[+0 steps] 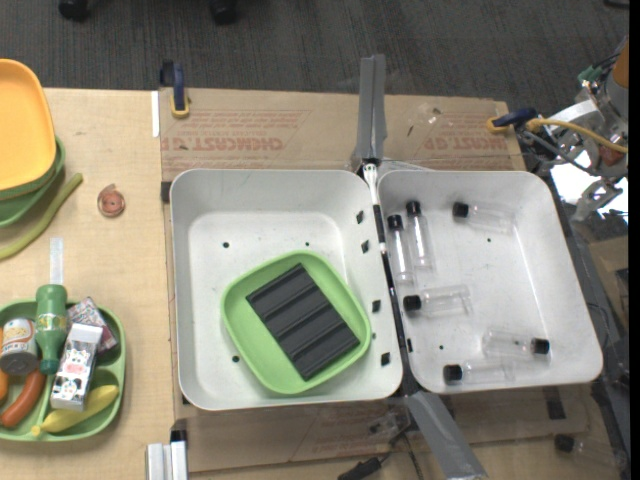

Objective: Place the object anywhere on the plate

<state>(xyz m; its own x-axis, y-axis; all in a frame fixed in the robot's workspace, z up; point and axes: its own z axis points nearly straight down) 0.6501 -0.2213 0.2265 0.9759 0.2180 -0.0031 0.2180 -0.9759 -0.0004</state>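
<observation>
You are looking down on a pale wooden worktop (pixel 100 258) with a sheet of brown cardboard (pixel 280 133) laid over its middle. Beyond the far edge runs dark grey carpet (pixel 400 18), where two black chair casters (pixel 75 3) stand.

Two white bins sit side by side on the cardboard, touching along a grey bar (pixel 371 108). The left bin (pixel 200 228) holds one green plate (pixel 240 313), and one black ribbed block (pixel 302 323) lies flat on it at a slant, wholly inside the rim. The object is on the plate. The right bin (pixel 520 268) holds six clear vials with black caps (pixel 412 230), scattered: three near the far wall, one at the middle, two near the front wall.

At the right edge, level with the far rim of the right bin, the gripper (pixel 598 168) sits among cables, outside both bins and well apart from the plate. Whether it is clenched or released you cannot tell from here.

At the left you have one yellow plate (pixel 20 118) stacked on green ones, one small pink disc (pixel 111 201), and one green divided tray (pixel 110 388) of toy food, a green bottle (pixel 50 318) among it. Two clamps grip the cardboard's far edge, one at the left (pixel 176 88) and one at the right (pixel 515 121).
</observation>
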